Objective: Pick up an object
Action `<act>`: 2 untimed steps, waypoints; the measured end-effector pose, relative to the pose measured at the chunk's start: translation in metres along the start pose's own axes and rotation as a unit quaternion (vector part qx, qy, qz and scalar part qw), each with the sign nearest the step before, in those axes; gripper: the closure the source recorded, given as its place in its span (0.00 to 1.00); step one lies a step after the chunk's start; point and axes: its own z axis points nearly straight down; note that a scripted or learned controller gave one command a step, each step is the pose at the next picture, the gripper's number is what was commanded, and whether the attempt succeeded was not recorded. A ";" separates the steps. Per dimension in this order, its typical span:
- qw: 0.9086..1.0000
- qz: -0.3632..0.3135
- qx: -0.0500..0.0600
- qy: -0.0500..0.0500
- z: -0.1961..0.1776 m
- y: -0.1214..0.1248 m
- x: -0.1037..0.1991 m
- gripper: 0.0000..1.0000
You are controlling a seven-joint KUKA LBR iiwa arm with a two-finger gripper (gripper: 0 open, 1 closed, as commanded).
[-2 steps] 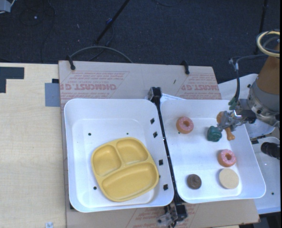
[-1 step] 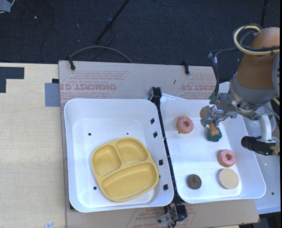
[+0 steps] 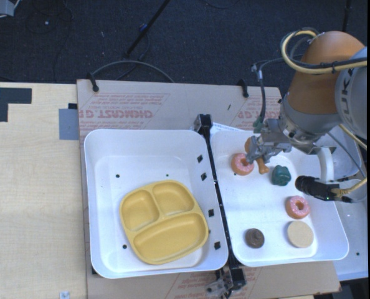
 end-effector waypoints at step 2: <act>1.000 -0.001 0.002 0.000 0.009 0.012 0.104 1.00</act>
